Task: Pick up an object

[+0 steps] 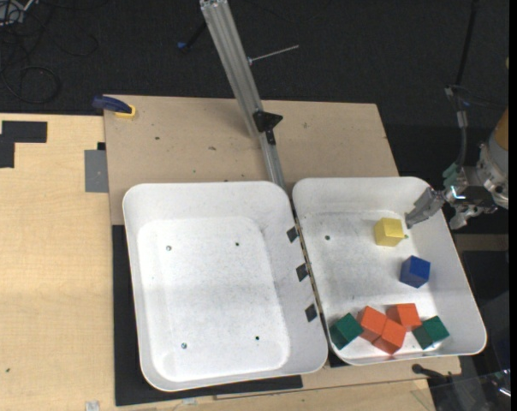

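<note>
White plastic formed both shallow bins on the wooden bench [190,139], set side by side and touching along their inner edges. The left white bin [147,208] held no loose objects on its speckled floor. The right white bin [344,191] carried all the blocks. A small yellow cube [389,231] lay toward the bin's far right corner, and a small blue cube [415,271] sat just nearer, close to the right edge. Along the near edge a cluster pressed together: a dark green block [346,329] at the left, an orange block [374,321] and a red block [403,315] beside it, another orange block [391,336] in front, and a second green block [430,331] at the near right corner.

The grey two-finger gripper [423,207] hung over the far right corner, just beside the yellow cube and not holding it. Whether the pincer stood wide or narrow could not be told.
</note>
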Controlling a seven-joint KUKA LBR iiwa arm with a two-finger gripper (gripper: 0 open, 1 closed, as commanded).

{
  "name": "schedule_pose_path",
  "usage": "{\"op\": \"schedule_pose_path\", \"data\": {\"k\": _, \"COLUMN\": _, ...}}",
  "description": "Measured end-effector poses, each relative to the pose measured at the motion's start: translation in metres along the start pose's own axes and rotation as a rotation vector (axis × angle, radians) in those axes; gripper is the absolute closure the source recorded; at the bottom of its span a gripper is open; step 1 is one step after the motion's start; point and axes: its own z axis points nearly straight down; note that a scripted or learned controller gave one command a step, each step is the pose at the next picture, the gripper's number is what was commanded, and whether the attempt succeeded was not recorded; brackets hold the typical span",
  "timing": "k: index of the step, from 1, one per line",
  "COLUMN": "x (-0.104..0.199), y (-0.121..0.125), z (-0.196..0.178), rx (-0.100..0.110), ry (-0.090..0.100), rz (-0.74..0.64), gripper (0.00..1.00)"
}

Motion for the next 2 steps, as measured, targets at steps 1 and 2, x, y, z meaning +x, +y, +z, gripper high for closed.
{"op": "schedule_pose_path", "data": {"k": 1, "x": 0.0, "y": 0.001, "z": -0.003, "rx": -0.005, "ry": -0.001, "rz": 0.0, "gripper": 0.0}}
{"op": "schedule_pose_path", "data": {"k": 2, "x": 0.0, "y": -0.008, "z": 0.058, "rx": 0.001, "ry": 0.001, "rz": 0.0, "gripper": 0.0}}
